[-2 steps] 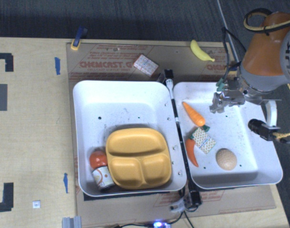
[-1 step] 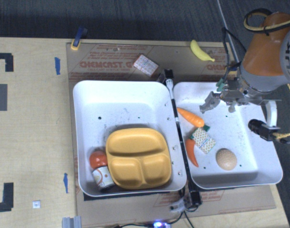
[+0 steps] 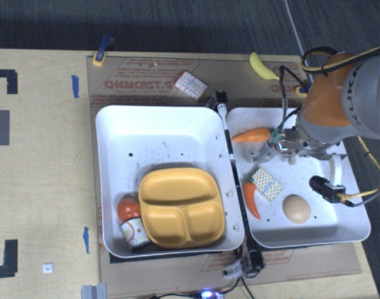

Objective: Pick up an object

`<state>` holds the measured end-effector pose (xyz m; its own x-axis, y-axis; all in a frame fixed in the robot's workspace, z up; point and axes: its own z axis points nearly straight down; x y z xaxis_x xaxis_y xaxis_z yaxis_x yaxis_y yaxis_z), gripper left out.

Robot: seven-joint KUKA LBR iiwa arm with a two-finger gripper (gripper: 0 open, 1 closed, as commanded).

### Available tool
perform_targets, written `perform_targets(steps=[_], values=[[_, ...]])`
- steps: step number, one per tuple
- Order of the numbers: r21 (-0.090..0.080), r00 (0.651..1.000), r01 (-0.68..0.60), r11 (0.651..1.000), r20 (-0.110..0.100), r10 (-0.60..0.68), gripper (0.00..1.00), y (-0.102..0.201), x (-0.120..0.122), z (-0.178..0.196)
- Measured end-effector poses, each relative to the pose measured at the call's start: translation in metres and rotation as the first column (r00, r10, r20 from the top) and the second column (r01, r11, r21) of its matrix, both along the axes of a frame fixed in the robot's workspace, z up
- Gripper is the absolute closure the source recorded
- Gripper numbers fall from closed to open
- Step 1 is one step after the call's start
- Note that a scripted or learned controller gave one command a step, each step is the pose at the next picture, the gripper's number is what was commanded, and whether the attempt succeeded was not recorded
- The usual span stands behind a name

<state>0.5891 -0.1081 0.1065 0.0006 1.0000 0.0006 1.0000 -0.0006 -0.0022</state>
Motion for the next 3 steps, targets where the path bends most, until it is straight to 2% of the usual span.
perform_targets(steps=[1,2,3], values=[[-0.001,1.0,0.0,1.0,0.015,0.0,0.0,0.0,-0.07,-0.017],[-0.002,1.0,0.0,1.0,0.019,0.0,0.0,-0.005,-0.104,-0.017],[0.0,1.0,-0.001,1.0,0.023,0.001,1.0,-0.003,-0.103,-0.006]])
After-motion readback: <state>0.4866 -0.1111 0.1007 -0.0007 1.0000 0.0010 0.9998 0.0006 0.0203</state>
